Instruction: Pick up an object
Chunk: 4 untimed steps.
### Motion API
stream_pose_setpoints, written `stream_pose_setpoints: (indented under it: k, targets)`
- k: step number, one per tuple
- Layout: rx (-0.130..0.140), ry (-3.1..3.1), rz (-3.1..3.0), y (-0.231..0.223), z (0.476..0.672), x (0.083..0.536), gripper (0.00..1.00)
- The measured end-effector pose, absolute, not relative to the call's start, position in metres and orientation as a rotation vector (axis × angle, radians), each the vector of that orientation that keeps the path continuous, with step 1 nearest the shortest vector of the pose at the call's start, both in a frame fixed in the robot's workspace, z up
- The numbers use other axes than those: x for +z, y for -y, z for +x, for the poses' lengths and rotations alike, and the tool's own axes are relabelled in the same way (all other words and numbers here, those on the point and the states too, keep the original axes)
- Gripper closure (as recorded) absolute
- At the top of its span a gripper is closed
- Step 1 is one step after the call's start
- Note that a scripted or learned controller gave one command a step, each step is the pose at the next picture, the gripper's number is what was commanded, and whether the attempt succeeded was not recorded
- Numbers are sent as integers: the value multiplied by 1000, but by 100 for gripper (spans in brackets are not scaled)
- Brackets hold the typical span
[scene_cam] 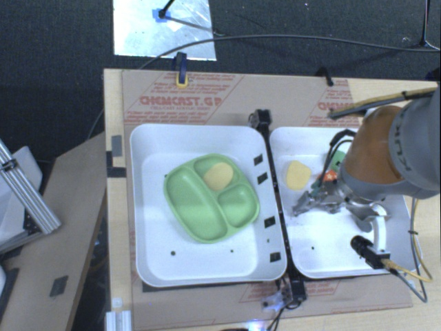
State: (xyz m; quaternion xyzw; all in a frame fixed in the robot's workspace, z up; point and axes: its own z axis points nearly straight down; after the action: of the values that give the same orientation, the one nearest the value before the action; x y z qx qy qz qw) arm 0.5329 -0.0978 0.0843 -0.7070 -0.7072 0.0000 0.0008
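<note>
Cardboard-topped bench [227, 95] on dark floor, two white bins, pale yellow flat piece [298, 175] in right bin [324, 261], another on green divided plate [210, 198] left, gripper [302, 205] just below piece, jaws' state unclear.

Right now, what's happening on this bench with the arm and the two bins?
The grey arm reaches in over the right bin, its gripper low just below a pale yellow piece lying there. Nothing shows between its fingers. In the left bin, a green divided plate holds another yellow piece.
</note>
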Motion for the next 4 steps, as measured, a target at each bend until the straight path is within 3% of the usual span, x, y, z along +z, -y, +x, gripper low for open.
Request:
stream_pose_setpoints:
  k: [1, 3, 4]
  targets:
    - [-2, 2223, -2223, 98, 534, 95, 100]
    - [-7, 2231, -2222, 103, 535, 212, 100]
    - [-6, 2233, -2210, 48, 529, 225, 100]
